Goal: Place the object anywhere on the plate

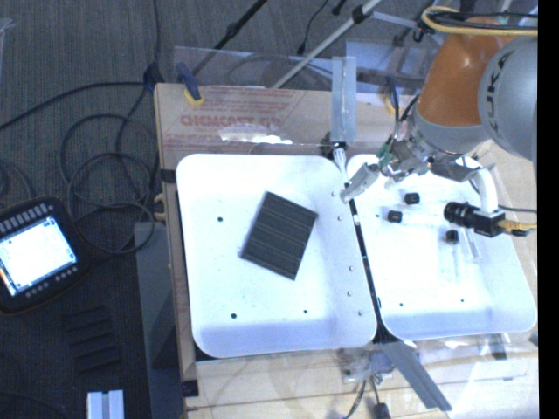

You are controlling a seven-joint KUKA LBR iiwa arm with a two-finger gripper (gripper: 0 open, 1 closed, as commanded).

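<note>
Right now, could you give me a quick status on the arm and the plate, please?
Tool above the seam between the bins, at their far edge. Dark ribbed plate in left bin, nothing on it. Small dark pieces in right bin.

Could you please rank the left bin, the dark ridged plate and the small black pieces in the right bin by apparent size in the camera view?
1. left bin
2. dark ridged plate
3. small black pieces, which look alike in size, so they are not ranked among themselves.
</note>
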